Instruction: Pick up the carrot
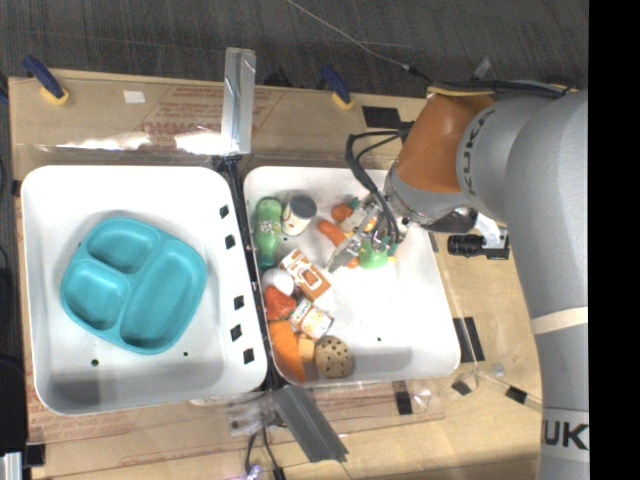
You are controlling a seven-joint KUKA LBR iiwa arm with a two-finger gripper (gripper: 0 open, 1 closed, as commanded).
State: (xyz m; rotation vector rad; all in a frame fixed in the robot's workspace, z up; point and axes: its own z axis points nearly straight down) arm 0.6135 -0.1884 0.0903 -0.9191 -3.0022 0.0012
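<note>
Just beside carrot [332, 231]: jaws [352, 249]; rt bin [420, 308].

Both white bins [420, 318] look like smooth, faintly glossy plastic; the teal tray [133, 285] matt plastic; the desk [180, 108] is covered in brown cardboard.

Orange carrot [332, 232], probably; teal plate [134, 283]

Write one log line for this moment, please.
gripper: over right bin, beside carrot | grasp: cannot tell | carrot: lying in bin | tray: in left bin
</note>
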